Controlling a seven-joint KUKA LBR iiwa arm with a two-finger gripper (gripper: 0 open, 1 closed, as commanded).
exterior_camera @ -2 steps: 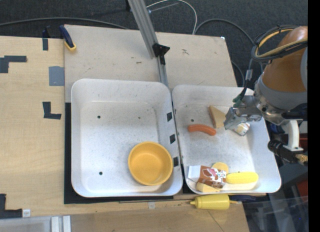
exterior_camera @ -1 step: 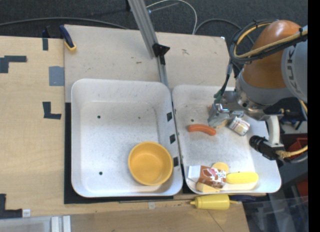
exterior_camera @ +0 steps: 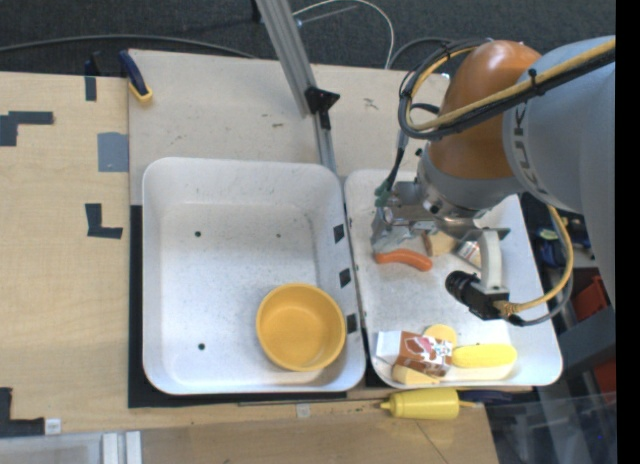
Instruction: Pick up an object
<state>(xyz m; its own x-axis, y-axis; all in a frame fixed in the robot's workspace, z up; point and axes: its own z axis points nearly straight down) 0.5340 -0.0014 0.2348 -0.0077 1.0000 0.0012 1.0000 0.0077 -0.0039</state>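
- The gripper [exterior_camera: 393, 242] is hanging low over the upper left part of the right bin [exterior_camera: 540, 352], directly above an orange carrot-shaped toy [exterior_camera: 405, 260] that is lying flat on the bin floor.
- The wrist is hiding the tips, so I cannot tell whether the pincer is spread or closed, nor whether it is touching the carrot.
- To do the step well, the pincer should be straddling the carrot across its narrow width, near its middle, and reaching the floor before squeezing; a grab at the tapered end is likely to be slipping off.
- The bin wall to the left is sitting near the carrot, so that side is leaving little room.
- A pale block [exterior_camera: 440, 244] is lying just right of the carrot, and could be getting nudged.
- Well apart, at the bin's front, a yellow banana-like toy [exterior_camera: 483, 357] and a small printed packet [exterior_camera: 420, 352] are lying together.
- A yellow bowl [exterior_camera: 300, 326] is standing in the left bin [exterior_camera: 170, 252]; a yellow mustard bottle [exterior_camera: 425, 405] is lying outside on the bench.
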